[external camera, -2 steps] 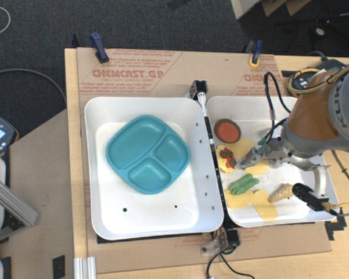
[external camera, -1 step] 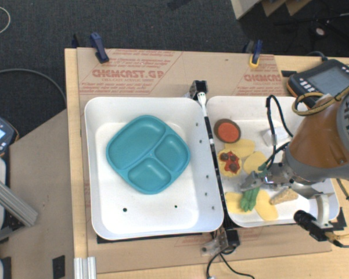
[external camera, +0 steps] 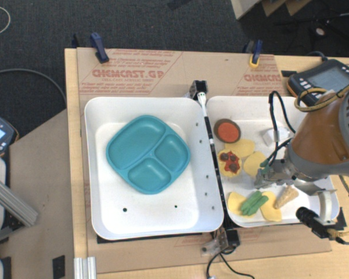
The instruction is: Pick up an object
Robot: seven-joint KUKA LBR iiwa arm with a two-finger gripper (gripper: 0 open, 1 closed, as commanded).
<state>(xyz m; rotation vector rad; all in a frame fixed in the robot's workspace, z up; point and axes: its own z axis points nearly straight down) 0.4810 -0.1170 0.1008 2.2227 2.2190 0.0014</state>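
Note:
The right bin (external camera: 244, 104) holds several toy foods. A round red-and-brown piece (external camera: 227, 131) lies at its back left. Below it are a yellow slice with red spots (external camera: 230, 161) and a pale yellow round piece (external camera: 254, 162). Near the front lie a green piece (external camera: 254, 203) on yellow pieces (external camera: 272, 213) and a tan wedge (external camera: 286, 197). My gripper (external camera: 267, 176) hangs low over the bin's middle, just right of the pale yellow round piece and above the green one. The orange wrist band (external camera: 322, 138) hides the bin's right part.
A teal divided plate (external camera: 148, 153) lies in the left bin (external camera: 99, 173). A small white item (external camera: 270, 136) sits at the back of the right bin. A black cable (external camera: 274, 115) loops above the gripper. A handheld controller (external camera: 319, 81) rests at the bench's back right.

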